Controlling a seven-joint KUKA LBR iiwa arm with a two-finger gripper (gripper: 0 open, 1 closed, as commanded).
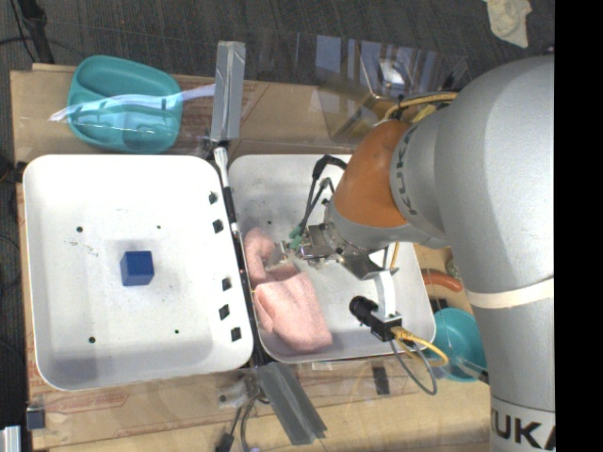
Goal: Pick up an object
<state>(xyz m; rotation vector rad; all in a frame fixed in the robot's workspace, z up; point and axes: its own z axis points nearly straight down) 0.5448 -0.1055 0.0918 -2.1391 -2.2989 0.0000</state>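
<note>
my arm (490, 186) reaches in from the right and bends down over the right bin (283, 172), the orange band (372, 186) sitting just above my wrist. my gripper (300, 249) is low in that bin, at the upper edge of the pink cloth (287, 304) — whether it grips anything i cannot tell, since the wrist and its cables crowd the spot. the cloth lies bunched along the bin's left wall, running from beside my gripper down to the near corner. in the left bin (57, 205) a small blue cube (138, 267) rests on the floor, well apart from me. behind that bin a teal scoop (122, 102) lies on the bench (141, 412) — another teal object (462, 342) sits by my base.
</note>
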